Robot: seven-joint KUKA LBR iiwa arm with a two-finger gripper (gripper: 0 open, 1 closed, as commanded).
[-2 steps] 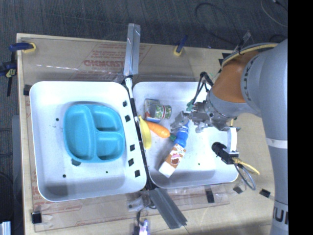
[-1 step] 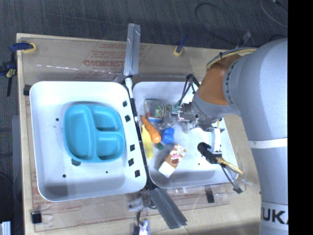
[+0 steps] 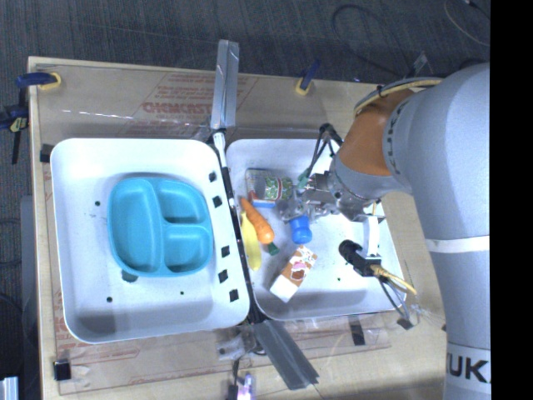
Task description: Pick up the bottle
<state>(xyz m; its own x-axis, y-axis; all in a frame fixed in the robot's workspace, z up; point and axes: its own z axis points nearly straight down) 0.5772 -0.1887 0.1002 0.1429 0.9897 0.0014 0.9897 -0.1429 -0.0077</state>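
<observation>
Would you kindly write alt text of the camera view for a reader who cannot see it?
A grey arm's pincer hangs over the right bin, above a blue-capped bottle among a carrot, a banana and a small carton. The left bin holds a blue divided tray.

One fixed camera hangs high above the table (image 3: pixel 125 90), looking down at a slant. Both white bins sit mid-frame, the left bin (image 3: pixel 75 248) toward 9 o'clock, the right bin (image 3: pixel 333 294) toward 3 o'clock, where the arm (image 3: pixel 433 157) enters.
</observation>
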